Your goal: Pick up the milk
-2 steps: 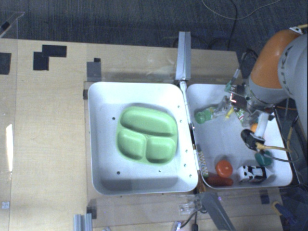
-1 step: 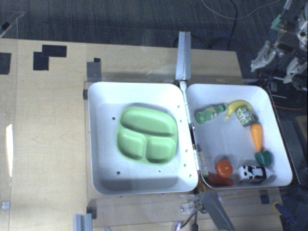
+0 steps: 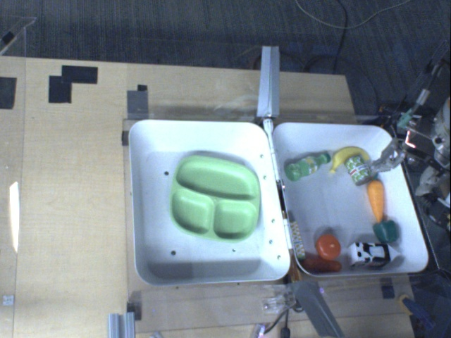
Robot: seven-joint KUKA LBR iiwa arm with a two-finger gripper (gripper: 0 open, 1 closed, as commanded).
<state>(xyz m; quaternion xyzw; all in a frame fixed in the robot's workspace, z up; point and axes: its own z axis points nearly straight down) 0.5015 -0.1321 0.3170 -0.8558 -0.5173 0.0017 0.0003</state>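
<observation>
At the right bin's [image 3: 338, 134] far right rim, the gripper [image 3: 389, 158] reaches in from the edge of the bench; whether its jaws are open or shut cannot be told at this angle, and nothing is seen between them. Just beside its tip lies a small green-labelled can [image 3: 359, 169], with a yellow banana [image 3: 347, 155] curving just behind it and a green bottle [image 3: 306, 165] on its side farther left. An orange carrot [image 3: 377, 199] lies lengthwise below the can, above a dark green block [image 3: 386, 230]. The milk [image 3: 371, 254], a small white carton with black cow-like patches, lies in the bin's near right corner, well apart from the gripper. Near it sit a red-orange round item [image 3: 328, 246] and a dark red one [image 3: 323, 263]. In the left bin [image 3: 148, 189] rests a green divided tray [image 3: 215, 196].
</observation>
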